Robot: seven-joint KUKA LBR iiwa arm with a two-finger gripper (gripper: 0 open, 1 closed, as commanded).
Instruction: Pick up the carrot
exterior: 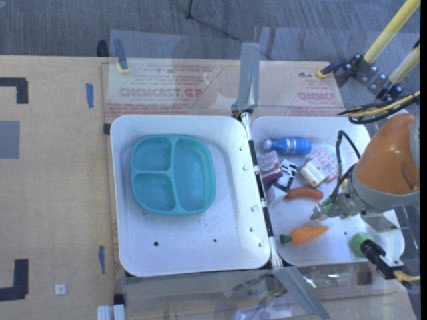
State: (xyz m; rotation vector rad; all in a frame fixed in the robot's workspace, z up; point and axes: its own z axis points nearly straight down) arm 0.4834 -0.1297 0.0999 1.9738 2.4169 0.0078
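The carrot [307,234], orange with a small green top at its left end, lies flat near the front of the right bin [347,251]. My gripper [321,213] hangs just above and slightly right of the carrot's thick end, between it and a red-orange sausage-shaped toy [303,194]. Nothing shows between the fingertips, and the carrot still rests on the bin floor. The orange band of the arm looms at the right, over the bin's right side.
The left bin [227,245] holds a teal divided plate [173,175]. In the right bin lie a blue bottle [289,145], a dark red packet [270,173], a white and red carton [318,168] and a green object [362,243] at the front right.
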